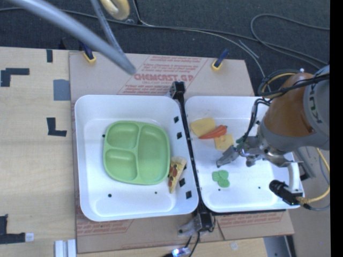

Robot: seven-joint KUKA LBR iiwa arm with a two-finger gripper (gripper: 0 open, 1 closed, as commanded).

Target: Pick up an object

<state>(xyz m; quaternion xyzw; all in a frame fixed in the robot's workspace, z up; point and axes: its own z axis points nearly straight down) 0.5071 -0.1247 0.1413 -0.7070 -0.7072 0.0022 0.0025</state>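
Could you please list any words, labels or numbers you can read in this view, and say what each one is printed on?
"CHEMCAST GP": large red print on the brown board under the bins, above the left bin.
Smaller red lines above and below it on the same board: too blurred to read.
Faint red print on the board's lower edge, below the bins: too small to read.
No readable text on the green tray, the food pieces or the gripper.

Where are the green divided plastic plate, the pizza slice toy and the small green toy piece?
Green divided plastic plate [136,152]: camera view, on the ridge between its compartments.
Pizza slice toy [175,173]: camera view, on its topped face.
Small green toy piece [220,178]: camera view, on its middle.
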